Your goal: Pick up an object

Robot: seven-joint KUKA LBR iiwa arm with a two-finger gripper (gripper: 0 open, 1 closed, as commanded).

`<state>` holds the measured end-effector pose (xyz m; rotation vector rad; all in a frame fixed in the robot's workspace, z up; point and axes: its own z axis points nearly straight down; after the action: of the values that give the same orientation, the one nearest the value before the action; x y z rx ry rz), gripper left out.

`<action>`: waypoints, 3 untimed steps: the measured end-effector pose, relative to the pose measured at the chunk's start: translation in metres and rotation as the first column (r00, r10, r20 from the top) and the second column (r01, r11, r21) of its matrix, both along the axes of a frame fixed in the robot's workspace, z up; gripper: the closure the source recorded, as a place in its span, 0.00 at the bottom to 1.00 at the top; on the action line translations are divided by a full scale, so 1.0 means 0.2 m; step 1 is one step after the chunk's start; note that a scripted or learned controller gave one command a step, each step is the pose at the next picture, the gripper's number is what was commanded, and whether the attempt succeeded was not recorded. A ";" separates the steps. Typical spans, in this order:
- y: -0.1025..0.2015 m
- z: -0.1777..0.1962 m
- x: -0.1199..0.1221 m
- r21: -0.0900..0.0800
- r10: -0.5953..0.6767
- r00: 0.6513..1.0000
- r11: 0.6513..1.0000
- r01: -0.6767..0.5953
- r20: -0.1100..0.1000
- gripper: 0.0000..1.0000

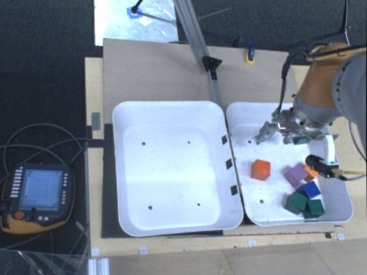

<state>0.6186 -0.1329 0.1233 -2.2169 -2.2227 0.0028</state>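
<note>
Hovering over the right bin [246, 211], my tool [269, 132] sits near the back of it, above bare white floor. Its fingers look spread apart with nothing between them, so I hold nothing yet. I judge this to be the approach step: no object is picked.

The nearest candidate is the orange cube [261, 169], standing alone toward the bin's middle, in front of my tool and apart from it. Farther toward the front right corner lies a cluster: a purple block [296, 175], a blue block [311, 189] and two dark green blocks [297, 201], pressed close together. A small orange piece [310, 173] peeks out beside the purple one. The left bin [123, 153] holds none of these.

My next move, as I see it, calls for shifting forward over the orange cube, lining the fingers up with its flat sides, then descending. The cluster would be harder, since neighbours crowd every side.

No brand or label is readable; the pendant [39, 197] lying off the surface shows a screen too small to read.
</note>
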 end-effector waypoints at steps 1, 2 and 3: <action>0.00 -0.17 0.00 0.000 0.000 1.000 1.000 0.000 0.002 0.00; 0.00 -0.11 0.01 -0.001 0.002 1.000 1.000 -0.002 0.007 1.00; 0.01 0.22 0.01 -0.002 0.002 1.000 1.000 -0.002 0.011 1.00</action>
<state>0.6205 -0.1309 0.1670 -2.2212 -2.2315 -0.0075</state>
